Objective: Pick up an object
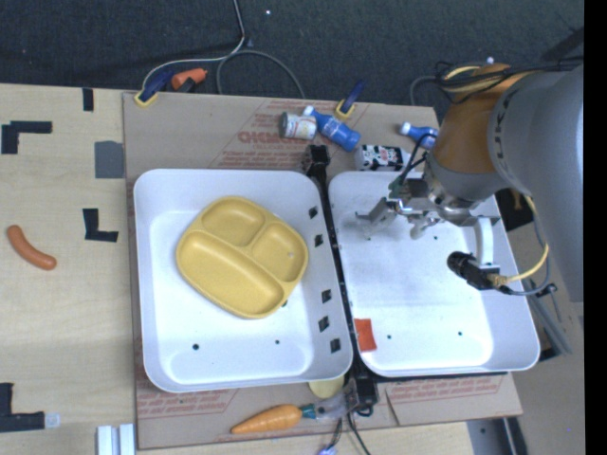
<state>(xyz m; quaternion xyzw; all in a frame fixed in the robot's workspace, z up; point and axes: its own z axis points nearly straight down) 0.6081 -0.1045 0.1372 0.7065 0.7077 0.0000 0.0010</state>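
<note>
Bearing 2 white bins (pixel 152 282) — cardboard sheet (pixel 237 126), wooden bench (pixel 57 301).

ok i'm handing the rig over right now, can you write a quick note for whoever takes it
Tool: over the upper part of the right bin, arm reaching in from the right; nothing visible between its fingers, and their state can't be told from this view.
Things: yellow divided plate lies in the left bin; small orange-red piece sits at the right bin's lower left.
Done: no object picked up so far.
Left: choose a target, close on it, lift.
</note>
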